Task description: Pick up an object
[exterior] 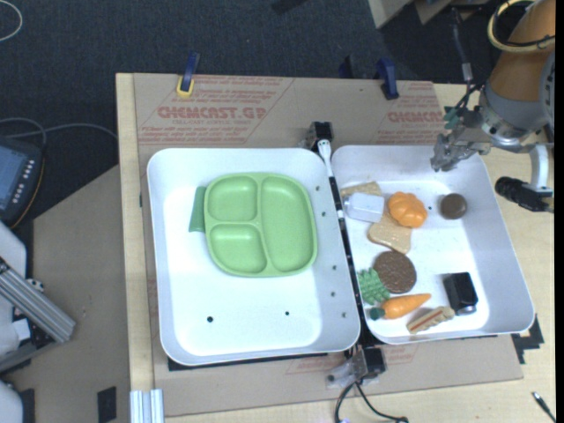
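my grey two-finger gripper (446, 155) hangs over the right white bin's (507, 263) far edge; i can't tell its state. the nearest target, a small brown round cookie (453, 205), lies just inside. descending here, i risk clipping the rim and missing it.

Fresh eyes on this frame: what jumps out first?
The green divided plate sits alone in the left bin. The right bin is crowded with toy food: an orange pepper, a carrot and a brown patty. The tool hovers over that bin's far edge.
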`<state>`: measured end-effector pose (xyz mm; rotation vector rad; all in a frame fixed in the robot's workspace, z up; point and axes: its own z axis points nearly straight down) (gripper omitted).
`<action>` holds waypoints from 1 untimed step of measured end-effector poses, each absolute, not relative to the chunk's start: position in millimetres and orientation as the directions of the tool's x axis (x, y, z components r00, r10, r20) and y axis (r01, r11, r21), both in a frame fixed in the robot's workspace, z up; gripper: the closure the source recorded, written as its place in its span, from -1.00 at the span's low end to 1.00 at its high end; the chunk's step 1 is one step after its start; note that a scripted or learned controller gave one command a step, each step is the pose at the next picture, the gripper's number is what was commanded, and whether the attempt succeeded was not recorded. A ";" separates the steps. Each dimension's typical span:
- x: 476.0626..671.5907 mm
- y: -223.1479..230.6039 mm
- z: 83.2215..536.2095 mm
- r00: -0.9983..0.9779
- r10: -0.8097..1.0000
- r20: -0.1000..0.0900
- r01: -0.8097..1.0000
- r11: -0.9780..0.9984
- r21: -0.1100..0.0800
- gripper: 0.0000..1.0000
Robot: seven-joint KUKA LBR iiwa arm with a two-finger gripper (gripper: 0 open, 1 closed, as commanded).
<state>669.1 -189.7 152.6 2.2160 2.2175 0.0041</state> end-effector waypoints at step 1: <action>678.6 -194.6 203.1 -0.002 1.000 -0.003 1.000 0.002 0.008 1.00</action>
